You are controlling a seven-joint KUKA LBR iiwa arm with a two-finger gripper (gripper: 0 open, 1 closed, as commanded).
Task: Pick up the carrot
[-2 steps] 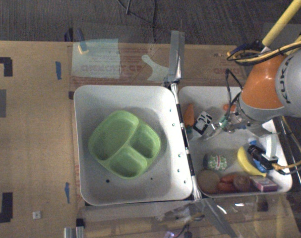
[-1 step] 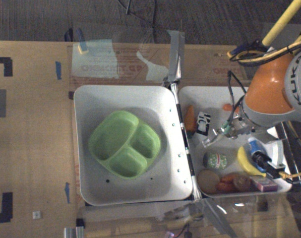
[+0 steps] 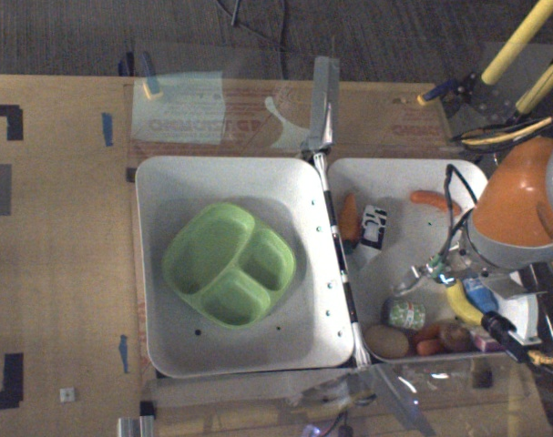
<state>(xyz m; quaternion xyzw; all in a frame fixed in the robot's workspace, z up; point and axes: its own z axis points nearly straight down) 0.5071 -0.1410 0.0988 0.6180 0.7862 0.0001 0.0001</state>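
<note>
carrot untouched in the right bin

two shallow white bins (image 3: 158, 271) sat on a tan bench. the orange tapered carrot (image 3: 350, 218) lay against the right bin's left wall. the metal two-finger gripper (image 3: 420, 277) hovered apart, fingers spread, holding nothing.

Right bin (image 3: 396, 173) centre floor lay open; carrot (image 3: 350, 218) hemmed against left wall by black-and-white box (image 3: 374, 227); front edge crowded.

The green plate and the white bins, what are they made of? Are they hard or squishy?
The green plate looks like hard moulded plastic: one even colour, smooth rounded dividers, a soft sheen. The left bin and the right bin also look like stiff plastic, matte white with rounded corners and thin rims, though painted metal cannot be ruled out.
</note>
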